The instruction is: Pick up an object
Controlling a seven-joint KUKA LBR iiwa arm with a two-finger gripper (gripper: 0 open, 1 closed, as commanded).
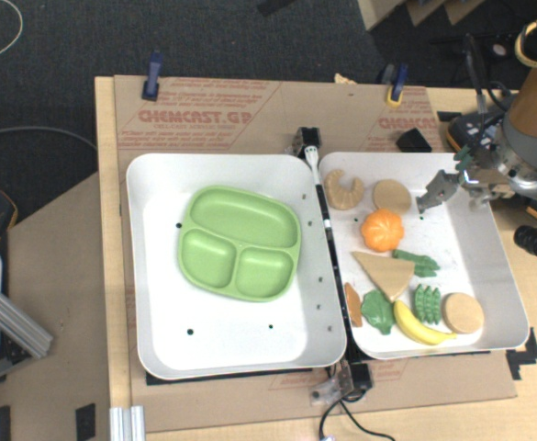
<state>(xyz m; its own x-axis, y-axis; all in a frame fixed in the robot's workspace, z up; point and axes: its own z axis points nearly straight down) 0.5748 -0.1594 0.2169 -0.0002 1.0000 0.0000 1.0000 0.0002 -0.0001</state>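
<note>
The right bin (475,251) holds several toy foods: a croissant (344,191), a round tan biscuit (391,196), an orange (383,230), a tan wedge (385,272), a banana (417,324) and a round bun (463,312). My gripper (454,191) hangs over the bin's far right part, to the right of the biscuit. Its fingers are open, and nothing sits between them. The grey arm (530,145) comes in from the right edge.
The left bin (158,246) carries a green divided plate (239,243). Small green pieces (375,309) and an orange strip (352,303) lie near the right bin's front. Clamps (151,76) and cables sit at the bench's back.
</note>
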